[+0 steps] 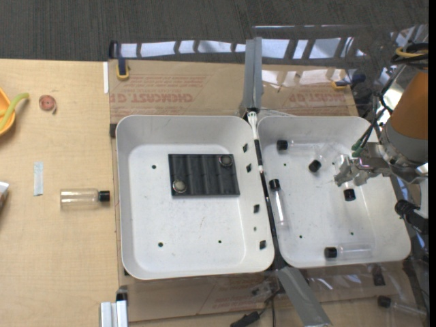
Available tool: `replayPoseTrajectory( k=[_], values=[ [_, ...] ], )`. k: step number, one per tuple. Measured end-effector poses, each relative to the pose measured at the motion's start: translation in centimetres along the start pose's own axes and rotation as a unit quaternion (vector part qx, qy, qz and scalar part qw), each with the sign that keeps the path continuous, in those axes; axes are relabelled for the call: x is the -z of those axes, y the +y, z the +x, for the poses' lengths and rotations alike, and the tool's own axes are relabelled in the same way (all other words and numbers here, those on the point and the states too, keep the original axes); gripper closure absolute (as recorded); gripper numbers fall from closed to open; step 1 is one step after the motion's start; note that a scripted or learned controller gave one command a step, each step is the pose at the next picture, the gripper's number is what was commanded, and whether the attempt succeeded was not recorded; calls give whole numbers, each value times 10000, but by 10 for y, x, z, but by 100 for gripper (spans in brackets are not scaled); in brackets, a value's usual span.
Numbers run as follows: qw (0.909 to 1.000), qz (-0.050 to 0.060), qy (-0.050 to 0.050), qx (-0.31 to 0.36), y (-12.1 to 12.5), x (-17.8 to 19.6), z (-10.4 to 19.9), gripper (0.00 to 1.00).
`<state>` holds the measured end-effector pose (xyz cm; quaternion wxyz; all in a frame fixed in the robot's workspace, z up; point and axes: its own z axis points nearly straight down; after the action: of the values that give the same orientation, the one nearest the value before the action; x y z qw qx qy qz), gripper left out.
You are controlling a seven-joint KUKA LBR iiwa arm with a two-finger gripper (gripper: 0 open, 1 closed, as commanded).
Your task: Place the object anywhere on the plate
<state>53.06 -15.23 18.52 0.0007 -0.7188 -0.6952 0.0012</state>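
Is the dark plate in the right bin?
No, the plate lies in the left bin, while the tool is over the right bin.

Landmark is the ribbed plate (204, 175), lying in the left bin (136, 251), toward that bin's back half. Two small round pieces sit on the plate: one (225, 160) at its back right corner, one (179, 186) at its front left corner. Right of the plate, past the divider, lies the right bin (381, 251) with several small vials in it, one long vial (276, 201) nearest the plate. The gripper (349, 171) hangs over the right bin, well right of the plate. Left of the plate, outside the bins, a vial (84, 197) lies on the bench (54, 264).
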Motion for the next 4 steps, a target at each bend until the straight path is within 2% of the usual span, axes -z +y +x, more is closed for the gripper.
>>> replayPoseTrajectory(
  k=[1, 2, 3, 4],
  values=[
    [9958, -9, -8, 910, 120, 53, 77, 100],
    [9769, 2, 0, 2137, 44, 5, 109, 100],
    [9396, -1, 1, 3424, 8, 6, 183, 100],
    [9450, -6, -5, 3271, 96, 6, 201, 100]
  ],
)
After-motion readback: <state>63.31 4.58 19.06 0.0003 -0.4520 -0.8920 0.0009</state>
